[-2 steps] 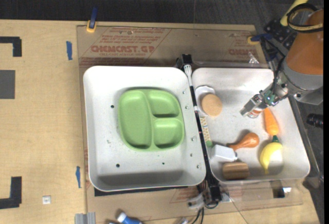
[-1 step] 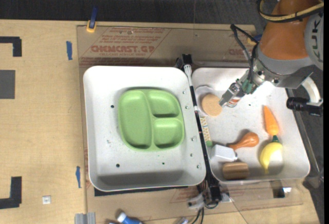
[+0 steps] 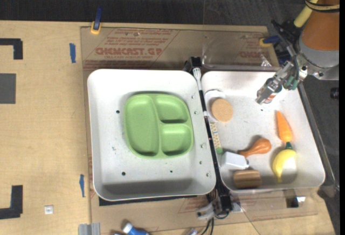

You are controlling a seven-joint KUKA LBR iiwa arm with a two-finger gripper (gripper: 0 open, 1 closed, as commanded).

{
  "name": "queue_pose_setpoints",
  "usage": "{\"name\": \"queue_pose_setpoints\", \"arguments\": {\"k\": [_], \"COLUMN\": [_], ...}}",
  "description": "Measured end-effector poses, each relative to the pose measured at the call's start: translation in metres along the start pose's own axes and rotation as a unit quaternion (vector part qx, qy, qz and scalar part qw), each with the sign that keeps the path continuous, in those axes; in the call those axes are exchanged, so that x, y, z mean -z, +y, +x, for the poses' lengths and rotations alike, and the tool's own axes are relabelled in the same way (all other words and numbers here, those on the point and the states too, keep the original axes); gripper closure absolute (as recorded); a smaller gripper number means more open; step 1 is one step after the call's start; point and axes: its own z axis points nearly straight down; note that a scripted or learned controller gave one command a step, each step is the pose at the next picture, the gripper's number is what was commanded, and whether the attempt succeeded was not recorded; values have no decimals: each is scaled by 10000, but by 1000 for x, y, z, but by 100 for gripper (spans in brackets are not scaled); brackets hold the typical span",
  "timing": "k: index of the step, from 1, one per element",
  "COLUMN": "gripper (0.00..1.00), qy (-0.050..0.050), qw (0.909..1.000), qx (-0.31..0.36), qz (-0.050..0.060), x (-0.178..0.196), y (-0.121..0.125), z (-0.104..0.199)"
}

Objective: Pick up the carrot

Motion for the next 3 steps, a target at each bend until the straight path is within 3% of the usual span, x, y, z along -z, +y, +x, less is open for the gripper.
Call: {"name": "queue_pose_setpoints", "arguments": {"k": [1, 2, 3], "gripper": [0, 0, 0], "qy": [5, -8, 15], "qw": [10000, 9996, 9972], "qx": [14, 288, 745], "qz": [-11, -24, -13], "x": [0, -80, -117], "y": [2, -45, -72], "z": [1, -18, 3]}}
